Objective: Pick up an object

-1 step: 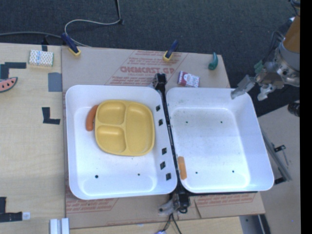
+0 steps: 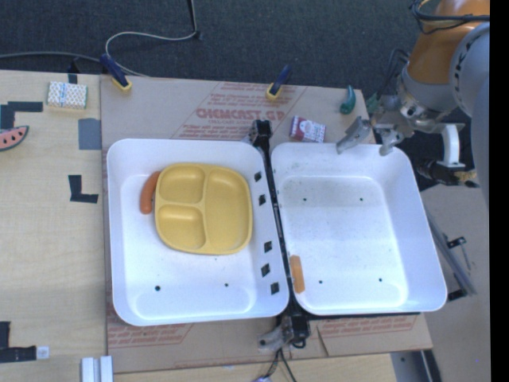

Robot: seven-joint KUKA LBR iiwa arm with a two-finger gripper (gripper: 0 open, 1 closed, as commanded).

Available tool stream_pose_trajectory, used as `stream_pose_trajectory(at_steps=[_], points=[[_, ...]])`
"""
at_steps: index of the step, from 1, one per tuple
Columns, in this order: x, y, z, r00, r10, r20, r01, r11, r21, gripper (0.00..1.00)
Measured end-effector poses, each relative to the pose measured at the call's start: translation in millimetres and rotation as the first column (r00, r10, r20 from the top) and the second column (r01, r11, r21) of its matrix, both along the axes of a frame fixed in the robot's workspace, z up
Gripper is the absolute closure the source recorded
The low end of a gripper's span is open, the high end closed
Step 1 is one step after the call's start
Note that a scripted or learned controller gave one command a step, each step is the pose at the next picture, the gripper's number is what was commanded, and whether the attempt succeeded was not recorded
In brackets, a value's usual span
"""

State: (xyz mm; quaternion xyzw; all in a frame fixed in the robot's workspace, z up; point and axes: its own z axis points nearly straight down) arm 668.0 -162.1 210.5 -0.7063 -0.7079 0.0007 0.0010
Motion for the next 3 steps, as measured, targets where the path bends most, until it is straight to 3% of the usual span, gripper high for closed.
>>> stream_pose_trajectory(at_steps=[1, 3], points=[[-0.6, 44.3, -71.6, 1.0, -0.001, -0.002, 0.001, 1.0, 0.001, 0.0], [0.3, 66.7, -125.5, 1.0, -0.001, 0.003, 0.001, 1.0, -0.003, 0.0]])
